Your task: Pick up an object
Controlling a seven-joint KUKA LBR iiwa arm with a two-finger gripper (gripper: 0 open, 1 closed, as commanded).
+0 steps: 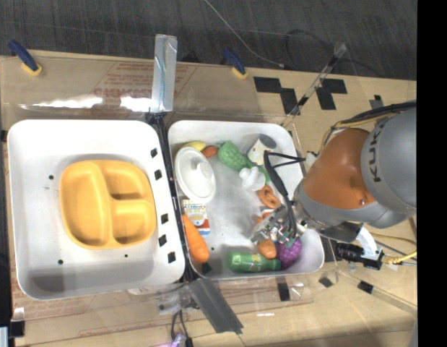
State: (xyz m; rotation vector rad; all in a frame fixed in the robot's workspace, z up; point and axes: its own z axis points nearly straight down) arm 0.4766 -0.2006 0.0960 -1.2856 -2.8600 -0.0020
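Desk (79, 74): cardboard-covered, carrying two shallow white bins side by side.
Left bin (28, 194): holds one thing, a yellow divided tray (107, 201) with three compartments, lying flat near the middle.
Right bin (230, 132): crowded with small toys and food pieces.
Far left of right bin: one white round lidded dish (196, 172); one small yellow piece (194, 147) at its far edge.
Left wall of right bin: one small carton (196, 215) with a blue and red label, and one orange carrot (196, 243) just nearer, touching the wall.
Far middle: one green leafy toy (232, 155); one small white piece (250, 177) beside it.
Near edge: one green cucumber-like piece (252, 262) lying flat.
Near right corner: one purple grape bunch (289, 251) and one orange-brown piece (266, 249), touching each other.
Tool (277, 230): low in the right bin, just above the grapes and the orange-brown piece; whether it is released or clenched cannot be told, its tips lost in clutter.
Arm (346, 183): one, grey with an orange band, over the bin's right wall.
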